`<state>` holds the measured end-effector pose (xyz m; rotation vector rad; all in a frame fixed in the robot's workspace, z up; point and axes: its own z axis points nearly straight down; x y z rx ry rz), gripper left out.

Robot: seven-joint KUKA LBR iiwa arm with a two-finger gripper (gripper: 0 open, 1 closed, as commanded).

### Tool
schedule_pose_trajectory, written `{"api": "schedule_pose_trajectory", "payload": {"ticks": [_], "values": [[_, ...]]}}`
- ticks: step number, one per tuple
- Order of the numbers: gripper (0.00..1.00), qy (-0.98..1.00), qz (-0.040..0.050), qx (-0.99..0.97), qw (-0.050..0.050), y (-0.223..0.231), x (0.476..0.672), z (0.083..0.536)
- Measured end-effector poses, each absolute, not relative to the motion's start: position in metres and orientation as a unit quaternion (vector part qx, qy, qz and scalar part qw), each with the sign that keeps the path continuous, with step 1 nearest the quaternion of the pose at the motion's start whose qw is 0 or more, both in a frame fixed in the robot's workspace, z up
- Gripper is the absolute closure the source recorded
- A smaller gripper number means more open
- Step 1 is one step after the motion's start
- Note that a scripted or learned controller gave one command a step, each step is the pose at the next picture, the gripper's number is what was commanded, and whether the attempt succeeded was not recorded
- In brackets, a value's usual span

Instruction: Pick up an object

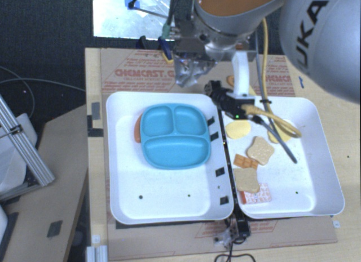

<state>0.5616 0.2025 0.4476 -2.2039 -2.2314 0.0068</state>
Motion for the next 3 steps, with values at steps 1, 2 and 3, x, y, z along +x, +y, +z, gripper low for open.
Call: {"api": "schedule_pose_trajectory", "payload": {"ticks": [1, 2, 3], "values": [[1.0, -0.709, -0.0032, -0.706, -0.002, 0.215, 0.626, 0.459], [1.0, -0.709, 0.0003, -0.705, 0.001, 0.235, 0.601, 0.427], [1.0, -0.707, 0.0002, -0.707, 0.001, 0.206, 0.548, 0.439]]}}
